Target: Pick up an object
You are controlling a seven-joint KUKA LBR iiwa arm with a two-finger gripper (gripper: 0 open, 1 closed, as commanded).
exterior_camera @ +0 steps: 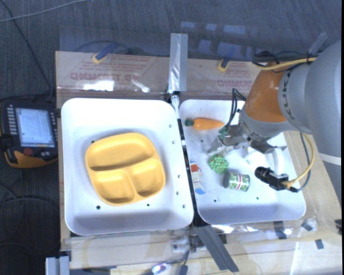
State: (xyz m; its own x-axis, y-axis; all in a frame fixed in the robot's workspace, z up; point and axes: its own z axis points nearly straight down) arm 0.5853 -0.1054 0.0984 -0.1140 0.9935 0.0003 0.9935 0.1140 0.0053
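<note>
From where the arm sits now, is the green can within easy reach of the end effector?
Probably yes. The green can lies on its side in the right bin, just below the end effector, with nothing over it; the green ball sits beside it, apart.

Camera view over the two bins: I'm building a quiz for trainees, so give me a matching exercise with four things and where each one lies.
Things:
1. yellow plastic divided tray
2. orange toy carrot
3. green bumpy ball
4. green and white can

Places:
A. right bin, near its far rim
B. on its side, just right of and nearer than the ball
C. left bin, taking up its middle
D. right bin, just below the gripper

Pairs: 1-C, 2-A, 3-D, 4-B
</note>
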